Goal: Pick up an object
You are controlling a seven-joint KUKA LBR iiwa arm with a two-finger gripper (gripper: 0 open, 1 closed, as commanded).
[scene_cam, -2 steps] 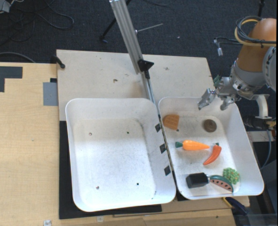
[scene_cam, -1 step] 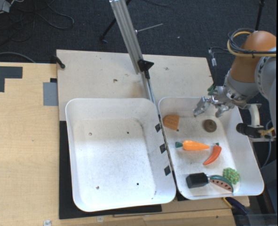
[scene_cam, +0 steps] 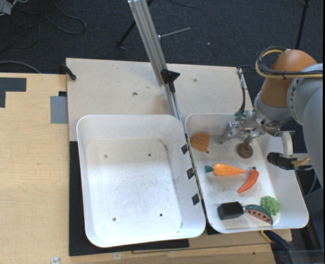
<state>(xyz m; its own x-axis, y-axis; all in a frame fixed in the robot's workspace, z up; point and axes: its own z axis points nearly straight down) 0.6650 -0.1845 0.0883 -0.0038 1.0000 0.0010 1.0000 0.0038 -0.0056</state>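
Your gripper (scene_cam: 240,132) is hovering over the right bin (scene_cam: 294,216), grip state indeterminate, nothing visibly held; the carrot (scene_cam: 230,170) is lying just below, mid-bin, within easy reach.

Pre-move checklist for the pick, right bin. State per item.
1. Gripper over the right bin: ok, near its upper edge.
2. Object between the fingers: not ok, none seen.
3. Finger opening: cannot tell.
4. Nearest targets free of each other: ok, brown wedge and round brown piece lie apart, either side of the gripper.
5. Carrot and red pepper: not ok, tips close, possibly touching.
6. Black block and watermelon slice: not ok, crowded together.
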